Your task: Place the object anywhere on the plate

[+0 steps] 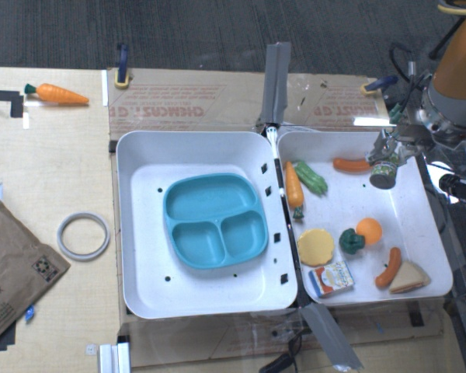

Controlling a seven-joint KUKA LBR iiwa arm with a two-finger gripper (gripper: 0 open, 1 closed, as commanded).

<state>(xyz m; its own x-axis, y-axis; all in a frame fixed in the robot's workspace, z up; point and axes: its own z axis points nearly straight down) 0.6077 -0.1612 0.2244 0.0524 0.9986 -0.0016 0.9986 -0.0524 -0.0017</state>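
Overhead, the gripper [383, 173] hangs beside a red sausage [351, 164].

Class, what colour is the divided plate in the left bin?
Light blue plate, clearest in the camera view.

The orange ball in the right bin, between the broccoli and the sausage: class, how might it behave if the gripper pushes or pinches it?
The orange ball looks round and smooth, so a push would probably send it rolling, likely until the broccoli or the sausage stops it. Its curved sides may slip out of a two-finger pinch unless centred. It looks like toy food, so probably light.
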